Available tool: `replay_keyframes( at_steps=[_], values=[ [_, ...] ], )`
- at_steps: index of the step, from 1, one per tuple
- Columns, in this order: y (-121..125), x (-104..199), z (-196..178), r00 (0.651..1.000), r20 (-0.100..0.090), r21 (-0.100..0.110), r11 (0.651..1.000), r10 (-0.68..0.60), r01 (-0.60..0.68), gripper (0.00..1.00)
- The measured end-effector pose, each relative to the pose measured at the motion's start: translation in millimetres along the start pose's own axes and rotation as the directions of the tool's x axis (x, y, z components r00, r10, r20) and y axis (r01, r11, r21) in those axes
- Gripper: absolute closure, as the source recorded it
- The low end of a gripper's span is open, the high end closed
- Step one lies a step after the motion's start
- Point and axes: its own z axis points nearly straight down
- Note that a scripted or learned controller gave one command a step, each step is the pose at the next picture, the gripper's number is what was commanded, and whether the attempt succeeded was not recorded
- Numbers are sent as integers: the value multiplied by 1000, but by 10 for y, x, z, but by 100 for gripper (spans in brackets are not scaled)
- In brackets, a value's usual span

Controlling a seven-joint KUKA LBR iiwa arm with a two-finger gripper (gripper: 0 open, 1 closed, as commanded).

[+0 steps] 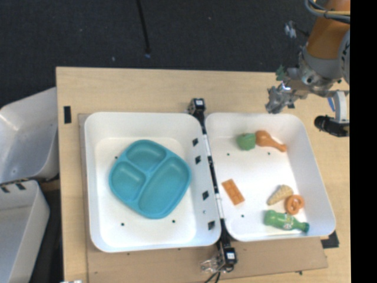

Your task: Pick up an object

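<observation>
The gripper (277, 102) hangs just beyond the far rim of the right bin (306, 135), near that bin's far right corner, over the bare bench (147, 87). Whether it is released or clenched cannot be told at this size, and nothing shows in its grasp. The arm (324, 40), with its orange band, rises away from it toward the upper right.

Taking the right bin as the landmark: closest to the gripper, inside the bin near its far wall, lies a small green lump (246, 141), and touching it on the right an orange drumstick-shaped piece (270, 140). Toward the bin's middle left lies a flat orange bar (232, 191). Near the bin's front right corner sit a pale cone-shaped piece (280, 194) and, just beside it, an orange ring (294, 203). In front of those, along the near wall, a green bottle (285, 221) lies on its side.

Left of the right bin, touching it along a shared edge, is the left bin (97, 158), which holds a blue divided plate (150, 178).
</observation>
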Motion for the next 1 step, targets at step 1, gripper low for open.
replay_keyframes(
  at_steps=[1],
  values=[
    [-94, 425, -35, 1000, 0, 2, 1000, 1, -1, 100]
  ],
)
